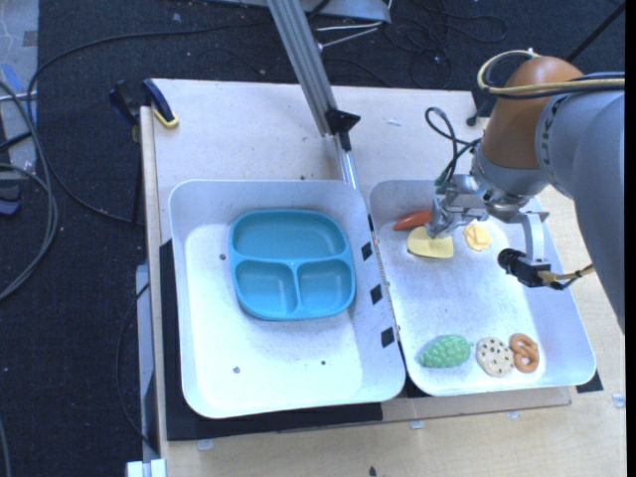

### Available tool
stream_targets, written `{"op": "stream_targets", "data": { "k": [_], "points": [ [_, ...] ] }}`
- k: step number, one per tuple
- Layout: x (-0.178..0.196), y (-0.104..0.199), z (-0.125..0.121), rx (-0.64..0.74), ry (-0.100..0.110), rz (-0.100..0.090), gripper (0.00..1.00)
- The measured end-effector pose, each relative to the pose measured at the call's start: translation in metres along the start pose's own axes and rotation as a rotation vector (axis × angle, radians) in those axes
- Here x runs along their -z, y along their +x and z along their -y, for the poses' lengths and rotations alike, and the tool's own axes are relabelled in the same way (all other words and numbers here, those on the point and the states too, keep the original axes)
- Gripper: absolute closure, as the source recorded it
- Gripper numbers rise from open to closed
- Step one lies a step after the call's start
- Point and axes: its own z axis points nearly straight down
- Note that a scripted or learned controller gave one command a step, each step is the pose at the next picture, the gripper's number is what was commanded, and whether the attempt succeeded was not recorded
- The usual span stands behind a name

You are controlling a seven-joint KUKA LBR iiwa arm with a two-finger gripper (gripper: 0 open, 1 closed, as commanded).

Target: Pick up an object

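Nearest us, along the front edge of the right bin [566,361], we see a green piece [443,351], a cookie [492,356] and a pretzel [524,352] lying in a row, close together and well apart from the arm. In the left bin [199,366] sits a blue tray [292,263] with three compartments. Farther back in the right bin, the gripper [444,221] hangs low over a pale yellow piece [431,246], with an orange piece [411,221] just to its left and a small yellow piece [478,236] just to its right. We judge that we are in the reach-and-grasp step, the pale yellow piece being the likely target. Whether the jaws are spread or closed we cannot tell, as the wrist hides them, and nothing shows as held. The next move, as we judge it, calls for settling squarely on that one piece without catching its neighbours, closing, then lifting straight up.
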Motion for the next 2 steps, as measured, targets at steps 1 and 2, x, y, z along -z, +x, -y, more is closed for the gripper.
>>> {"op": "stream_targets", "data": {
  "k": [1, 2],
  "points": [
    [0.048, -0.008, 0.002, 0.0, -0.004, 0.0, 1.0],
    [0.092, -0.001, -0.001, 0.003, -0.003, 0.0, 1.0]
  ]
}}
